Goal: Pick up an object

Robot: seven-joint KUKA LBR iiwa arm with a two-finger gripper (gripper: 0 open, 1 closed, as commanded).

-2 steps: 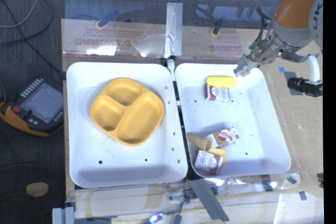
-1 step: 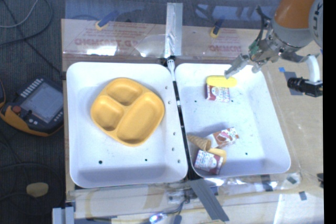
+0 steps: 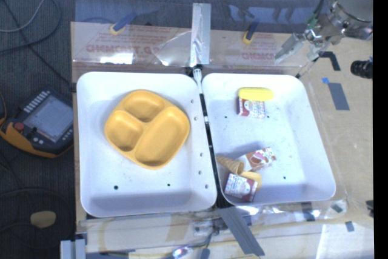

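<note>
Red-labelled packet (image 3: 253, 108), print unreadable, lies under yellow block (image 3: 255, 93); pincer (image 3: 298, 47) apart.

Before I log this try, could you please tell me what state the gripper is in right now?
Gripper: jaws open, holding nothing, up beyond the far right corner of the right bin.

— What sits on the counter (image 3: 339, 130)?
— Two shallow white bins side by side, touching along the middle: the left bin (image 3: 91, 148) and the right bin (image 3: 306, 130).
— Anything else on it?
— A clear plastic sheet (image 3: 176, 45) behind the bins, held by a yellow clip (image 3: 247, 37), and tape strips (image 3: 337, 96) at the right.
</note>
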